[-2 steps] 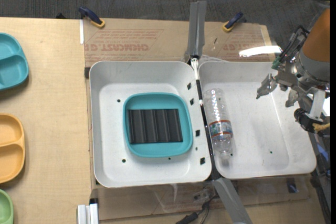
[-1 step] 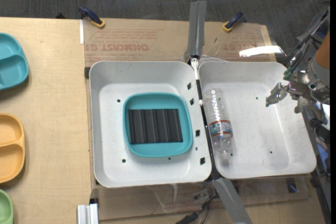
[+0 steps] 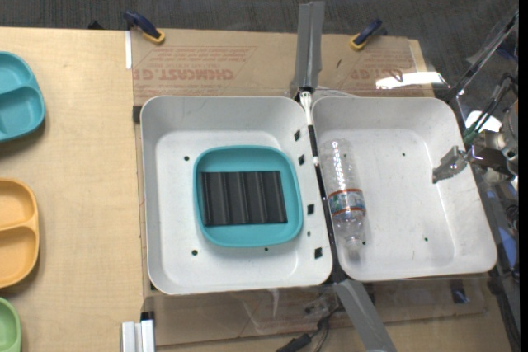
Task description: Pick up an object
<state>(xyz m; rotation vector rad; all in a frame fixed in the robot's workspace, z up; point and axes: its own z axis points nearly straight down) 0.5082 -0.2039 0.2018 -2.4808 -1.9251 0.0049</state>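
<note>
A clear plastic bottle (image 3: 345, 192) lies along the right bin's (image 3: 445, 255) nine o'clock wall; the gripper (image 3: 450, 165) hovers at three o'clock, its grasp impossible to judge.

Two bins are sitting side by side on the bench. A tray (image 3: 246, 197) is lying at the middle of the left bin (image 3: 165, 177). A bottle (image 3: 345, 192) is lying lengthwise along the left wall of the right bin (image 3: 445, 210). The gripper (image 3: 450, 165) is hanging over that bin's right side, well apart from the bottle. Three dishes (image 3: 16, 231) are resting far left on the bench.
</note>
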